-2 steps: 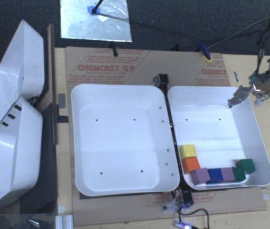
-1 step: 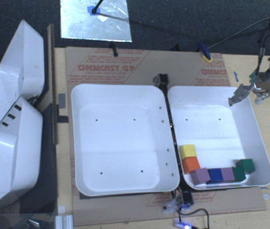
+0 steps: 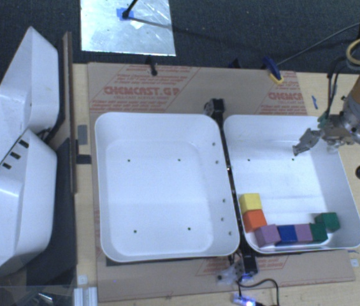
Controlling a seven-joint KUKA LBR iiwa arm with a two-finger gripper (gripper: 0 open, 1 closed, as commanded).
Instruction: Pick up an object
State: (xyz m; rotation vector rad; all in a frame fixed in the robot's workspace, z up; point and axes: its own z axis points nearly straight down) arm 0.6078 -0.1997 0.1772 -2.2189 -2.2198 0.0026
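Several blocks lie along the near edge of the right bin (image 3: 332,164): a yellow block (image 3: 250,201), an orange block (image 3: 254,219), a purple block (image 3: 267,234), a blue block (image 3: 287,233), a pink-purple block (image 3: 303,232) and a green block (image 3: 325,224). My gripper (image 3: 304,143) hangs over the far right part of that bin, well apart from the blocks. Its fingers point left and down with nothing between them.
The left bin (image 3: 109,132) stands beside the right one on a cardboard sheet (image 3: 141,88). Two white bins (image 3: 27,139) lean at the far left. A shiny metal plate (image 3: 127,18) lies at the back. Cables run at the upper right.
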